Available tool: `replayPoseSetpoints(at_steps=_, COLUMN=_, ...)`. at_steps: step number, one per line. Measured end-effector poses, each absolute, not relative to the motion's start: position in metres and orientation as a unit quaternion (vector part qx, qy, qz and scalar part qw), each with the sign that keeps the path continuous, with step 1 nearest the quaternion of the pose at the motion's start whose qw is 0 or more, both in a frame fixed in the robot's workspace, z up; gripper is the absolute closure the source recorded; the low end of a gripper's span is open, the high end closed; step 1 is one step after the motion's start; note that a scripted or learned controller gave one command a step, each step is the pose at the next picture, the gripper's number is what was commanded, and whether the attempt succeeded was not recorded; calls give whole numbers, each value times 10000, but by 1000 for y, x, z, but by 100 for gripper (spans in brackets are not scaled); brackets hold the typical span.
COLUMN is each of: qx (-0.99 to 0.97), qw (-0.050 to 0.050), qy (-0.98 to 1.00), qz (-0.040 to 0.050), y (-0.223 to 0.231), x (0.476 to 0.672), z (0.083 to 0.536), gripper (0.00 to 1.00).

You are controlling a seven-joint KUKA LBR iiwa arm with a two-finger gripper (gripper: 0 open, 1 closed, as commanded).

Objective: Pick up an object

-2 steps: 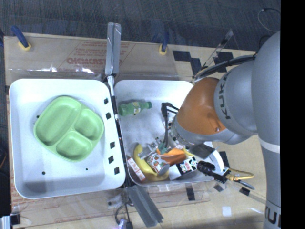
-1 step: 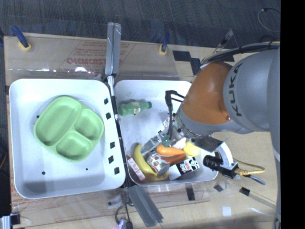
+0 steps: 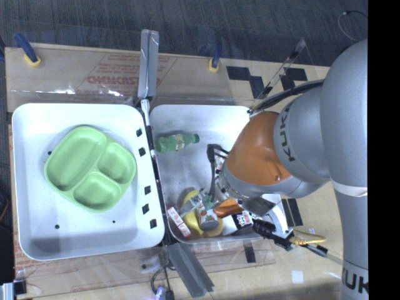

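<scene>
While two white bins sit on a brown bench over dark carpet, the claw's state cannot be told.

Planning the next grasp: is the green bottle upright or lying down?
Lying down: the bottle shows its full side, cap pointing right, in the right bin.

We see a bulky arm with smooth silver-grey rounded casings, a glossy orange band above the wrist, dark KUKA lettering beside it, and thin black cables.
</scene>
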State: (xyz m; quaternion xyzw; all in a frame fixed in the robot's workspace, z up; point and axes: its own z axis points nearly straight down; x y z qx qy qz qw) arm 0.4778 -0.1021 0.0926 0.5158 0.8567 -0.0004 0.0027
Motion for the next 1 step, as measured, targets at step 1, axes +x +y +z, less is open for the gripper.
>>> replayPoseSetpoints(at_steps=1, qx=5147, qw=26, qy=8574, qz=-12, y=-102, x=478, z=102, gripper=100)
